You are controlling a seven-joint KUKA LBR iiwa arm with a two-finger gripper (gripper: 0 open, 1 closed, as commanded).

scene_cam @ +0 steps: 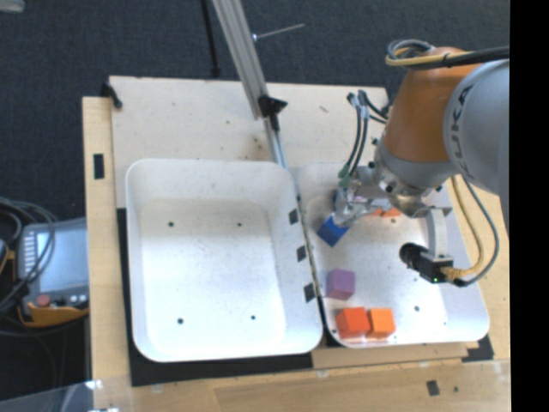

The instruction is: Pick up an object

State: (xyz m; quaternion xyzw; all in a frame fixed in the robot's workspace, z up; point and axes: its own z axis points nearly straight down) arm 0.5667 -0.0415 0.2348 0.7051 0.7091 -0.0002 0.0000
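Note:
My gripper (343, 217) hangs over the upper left part of the right bin (467, 320). A small blue block (333, 232) sits tilted at its tips, its upper end between the fingers, so the gripper is shut on it. A purple cube (341, 283) lies below it in the same bin. Two orange blocks (365, 322) rest side by side against the bin's front rim. A small orange piece (391, 215) peeks out from under the wrist.
The left bin (214, 256) adjoins the right one along a shared rim. A slanted metal pole (244, 50) rises behind the bins. A black cable plug (425, 260) hangs from the arm over the right bin's middle.

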